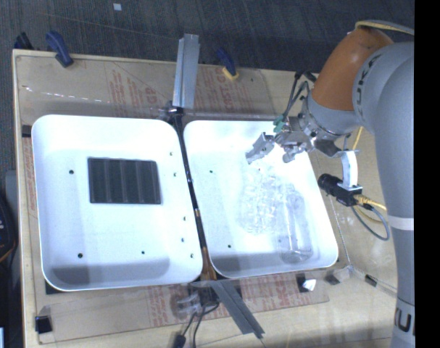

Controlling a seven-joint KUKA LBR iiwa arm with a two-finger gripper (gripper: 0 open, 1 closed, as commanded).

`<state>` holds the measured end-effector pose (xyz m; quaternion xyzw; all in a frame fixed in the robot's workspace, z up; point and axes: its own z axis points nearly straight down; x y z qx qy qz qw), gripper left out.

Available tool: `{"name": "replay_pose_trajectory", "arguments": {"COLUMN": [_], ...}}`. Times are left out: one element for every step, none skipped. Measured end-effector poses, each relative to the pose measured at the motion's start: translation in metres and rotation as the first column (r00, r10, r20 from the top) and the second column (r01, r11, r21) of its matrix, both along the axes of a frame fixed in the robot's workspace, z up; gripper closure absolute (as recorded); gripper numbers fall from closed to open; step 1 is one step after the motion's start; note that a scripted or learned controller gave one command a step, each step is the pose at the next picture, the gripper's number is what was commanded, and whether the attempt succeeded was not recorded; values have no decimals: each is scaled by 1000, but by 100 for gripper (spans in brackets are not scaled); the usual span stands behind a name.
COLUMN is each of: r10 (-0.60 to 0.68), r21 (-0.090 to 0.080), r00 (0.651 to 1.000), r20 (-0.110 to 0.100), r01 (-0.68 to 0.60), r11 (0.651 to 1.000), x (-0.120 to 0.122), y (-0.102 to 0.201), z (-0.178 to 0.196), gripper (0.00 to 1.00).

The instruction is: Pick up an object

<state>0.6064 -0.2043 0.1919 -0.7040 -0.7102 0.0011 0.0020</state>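
My tool (276,147) is hanging with its fingers spread and holding nothing over the upper part of the right bin (205,194), while the clear plastic bottle (296,227) is lying below it, long axis running near-to-far.

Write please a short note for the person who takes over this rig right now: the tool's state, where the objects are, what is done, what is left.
Tool: hangs over the upper part of the right white bin, with nothing visible between its fingers; open or shut cannot be told.
Objects: a clear crinkled plastic piece and a clear plastic tube-shaped object lie in the right bin, below the tool. A dark grey ribbed rectangular block lies flat in the left white bin.
Done: nothing lifted.
Left: pick up one object; the clear pieces are nearest.
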Motion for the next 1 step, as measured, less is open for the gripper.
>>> {"name": "replay_pose_trajectory", "arguments": {"r10": [-332], "r21": [-2], "r00": [943], "r20": [3], "r01": [332], "r11": [943], "x": [-13], "y": [-6], "z": [105], "gripper": [0]}}
